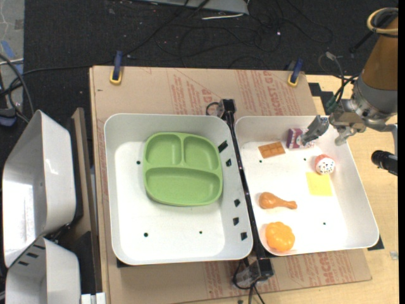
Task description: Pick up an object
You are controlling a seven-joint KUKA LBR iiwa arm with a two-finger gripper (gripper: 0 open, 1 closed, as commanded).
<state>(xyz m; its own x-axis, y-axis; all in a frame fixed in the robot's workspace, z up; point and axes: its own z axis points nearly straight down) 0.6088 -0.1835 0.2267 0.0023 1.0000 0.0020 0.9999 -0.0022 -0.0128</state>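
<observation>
- You had the left bin holding one thing, a green plate with three compartments, lying flat toward the bin's far half and well apart from the arm.
- You had the right bin holding the small things: a tan cracker at the far left, an orange drumstick below it with its long axis running left to right, thick end to the left, and an orange fruit at the near edge.
- Further right lay a purple item against the far wall, a flat yellow square near the middle, and a white ball with red spots touching the square's far edge.
- Your gripper hung over the far right corner of that bin, with the grey and orange arm rising behind it toward the right edge.
- One finger slanted down and left, its tip just beside the purple item; the second finger was not clear to me, so I could not tell whether the jaws stood wide or narrow, and nothing showed between them.
- Judged from this, the purple item was your likeliest target: it lay just left of the jaws, almost under the tip, while the ball sat near, on the near side.
- The risk I saw was the far wall, which stood close behind the purple item and could crowd one finger.
</observation>
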